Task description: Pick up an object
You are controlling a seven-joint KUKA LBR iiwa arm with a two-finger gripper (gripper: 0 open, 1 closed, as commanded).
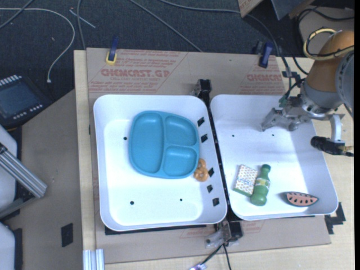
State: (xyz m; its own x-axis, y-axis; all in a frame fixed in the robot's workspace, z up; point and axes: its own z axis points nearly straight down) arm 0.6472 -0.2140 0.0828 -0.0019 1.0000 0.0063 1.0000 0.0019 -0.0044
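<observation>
Counting two shallow white bins, the left bin [112, 167] and the right bin [236, 122], lying side by side. Counting one blue divided plate [163, 145] in the left bin, showing three compartments. Finding one small orange-brown item [201, 171] touching that plate's lower right edge, too small to identify. Counting three things to the right of the plate, in the right bin: one green bottle [261, 185], one patterned packet [245, 179] touching the bottle's left side, and one watermelon slice [300, 199] just right of the bottle. Counting two clamps up beyond the plate: one blue-and-yellow clamp [113, 50] and one blue clamp [264, 53].
</observation>
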